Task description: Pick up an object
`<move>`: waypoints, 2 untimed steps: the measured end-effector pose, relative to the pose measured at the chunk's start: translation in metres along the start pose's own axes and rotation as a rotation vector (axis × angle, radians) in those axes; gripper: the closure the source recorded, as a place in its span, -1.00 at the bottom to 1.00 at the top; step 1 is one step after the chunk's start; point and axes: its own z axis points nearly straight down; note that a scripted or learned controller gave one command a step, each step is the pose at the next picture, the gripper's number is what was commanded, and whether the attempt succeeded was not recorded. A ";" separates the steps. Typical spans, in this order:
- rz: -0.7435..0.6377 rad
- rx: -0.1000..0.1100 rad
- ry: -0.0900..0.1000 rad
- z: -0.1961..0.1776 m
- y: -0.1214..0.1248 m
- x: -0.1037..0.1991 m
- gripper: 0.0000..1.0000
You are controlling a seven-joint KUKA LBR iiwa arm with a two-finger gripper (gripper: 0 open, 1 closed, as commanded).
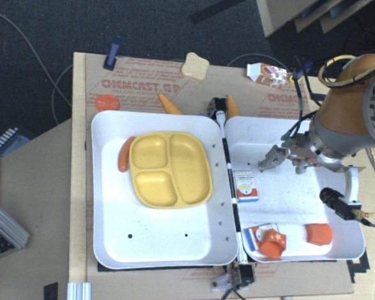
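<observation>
Over the right bin point(360, 249), your gripper point(278, 156) hangs, grasping nothing.
Fingers: I cannot tell how far apart. A carton point(245, 186) lies just below-left of it.

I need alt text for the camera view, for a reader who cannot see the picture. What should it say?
A grey robot arm reaches from the right, its gripper over the right white bin, which holds a small carton, an orange block and red-orange toy food. The left white bin holds a yellow divided tray with a sausage beside it.
</observation>
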 end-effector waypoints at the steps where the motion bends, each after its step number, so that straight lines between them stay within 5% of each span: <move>1: 0.002 -0.003 0.000 0.079 -0.002 0.010 -1.00; 2: 0.004 -0.005 -0.003 0.079 -0.089 -0.024 -1.00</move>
